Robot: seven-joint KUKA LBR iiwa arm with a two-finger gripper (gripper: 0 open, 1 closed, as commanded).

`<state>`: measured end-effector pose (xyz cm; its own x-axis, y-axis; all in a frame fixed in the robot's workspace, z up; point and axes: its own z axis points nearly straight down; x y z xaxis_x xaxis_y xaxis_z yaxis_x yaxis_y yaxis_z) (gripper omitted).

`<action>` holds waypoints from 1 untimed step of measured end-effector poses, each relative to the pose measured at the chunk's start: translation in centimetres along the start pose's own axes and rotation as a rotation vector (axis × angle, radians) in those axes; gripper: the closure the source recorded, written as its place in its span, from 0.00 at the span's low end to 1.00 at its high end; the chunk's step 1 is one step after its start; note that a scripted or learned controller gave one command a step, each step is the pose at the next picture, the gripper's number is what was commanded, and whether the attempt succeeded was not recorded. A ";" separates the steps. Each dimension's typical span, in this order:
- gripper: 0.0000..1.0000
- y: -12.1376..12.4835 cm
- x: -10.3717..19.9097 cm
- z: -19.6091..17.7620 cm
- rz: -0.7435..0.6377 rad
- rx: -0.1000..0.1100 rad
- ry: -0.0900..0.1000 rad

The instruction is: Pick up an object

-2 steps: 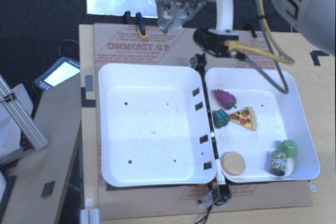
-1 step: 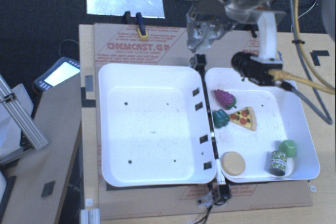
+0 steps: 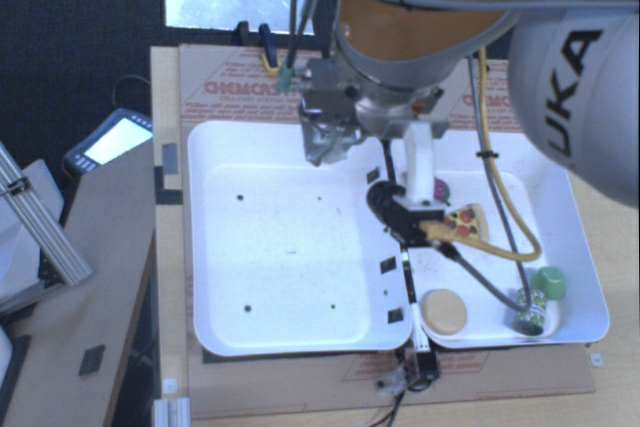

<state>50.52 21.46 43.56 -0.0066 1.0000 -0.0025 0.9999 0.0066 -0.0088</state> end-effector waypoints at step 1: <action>1.00 2.3 2.0 -10.6 0.001 -0.021 0.008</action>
<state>52.91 23.52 54.10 -0.0055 1.0000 0.0060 0.9999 0.0055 0.0127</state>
